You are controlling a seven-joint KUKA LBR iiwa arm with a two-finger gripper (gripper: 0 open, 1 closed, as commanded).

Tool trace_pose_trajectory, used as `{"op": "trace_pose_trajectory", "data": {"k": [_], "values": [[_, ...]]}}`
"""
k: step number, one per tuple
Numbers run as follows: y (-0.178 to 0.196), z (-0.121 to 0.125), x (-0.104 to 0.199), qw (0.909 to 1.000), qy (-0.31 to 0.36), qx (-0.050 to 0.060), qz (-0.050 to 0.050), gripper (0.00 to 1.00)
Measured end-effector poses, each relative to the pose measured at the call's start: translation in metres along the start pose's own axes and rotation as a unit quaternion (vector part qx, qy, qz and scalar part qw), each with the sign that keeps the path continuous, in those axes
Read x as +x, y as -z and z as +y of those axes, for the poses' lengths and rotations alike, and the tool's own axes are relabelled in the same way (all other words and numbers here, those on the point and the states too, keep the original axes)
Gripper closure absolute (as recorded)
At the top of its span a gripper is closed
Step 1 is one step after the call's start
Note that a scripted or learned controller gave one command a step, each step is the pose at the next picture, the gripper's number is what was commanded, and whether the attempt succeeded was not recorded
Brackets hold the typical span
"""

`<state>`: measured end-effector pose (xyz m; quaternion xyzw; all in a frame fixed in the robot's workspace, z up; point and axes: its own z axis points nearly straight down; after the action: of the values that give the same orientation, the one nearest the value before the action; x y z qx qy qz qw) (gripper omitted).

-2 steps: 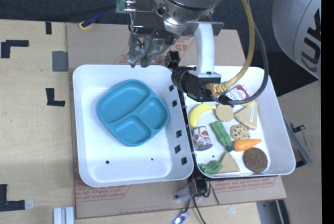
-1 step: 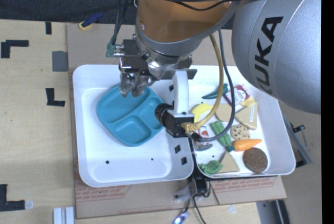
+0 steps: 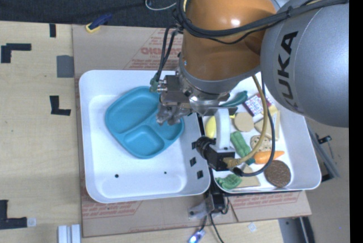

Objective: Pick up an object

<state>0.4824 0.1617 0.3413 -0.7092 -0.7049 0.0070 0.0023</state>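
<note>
Pale counter [image 3: 34, 140], two white bins | hand [image 3: 169, 113] low in left bin [image 3: 136, 182], at right rim of blue divided tray [image 3: 133, 126]; open or closed: cannot tell | tray lies flat, alone, likely target | right bin [image 3: 303, 162] crowded with toy food, harder picking.

- You have a pale, wood-grain worktop [image 3: 34, 140] with black tape marks and a grey square patch [image 3: 65, 65] on its left side.
- A flat cardboard sheet [image 3: 113, 49] with red print lies on it.
- On that sheet you see the left white bin [image 3: 91, 140] and the right white bin [image 3: 309, 162] side by side, inner rims meeting.
- A small blue-and-yellow thing [image 3: 98, 22] lies at the sheet's far left corner.
</note>
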Motion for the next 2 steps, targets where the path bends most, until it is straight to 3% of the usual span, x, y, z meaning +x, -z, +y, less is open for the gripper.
{"op": "trace_pose_trajectory", "data": {"k": [1,2], "values": [[0.015,0.000,0.005,1.0000,0.005,-0.004,0.003,1.00],[-0.046,0.001,-0.127,1.0000,-0.004,-0.002,0.001,1.00]]}}
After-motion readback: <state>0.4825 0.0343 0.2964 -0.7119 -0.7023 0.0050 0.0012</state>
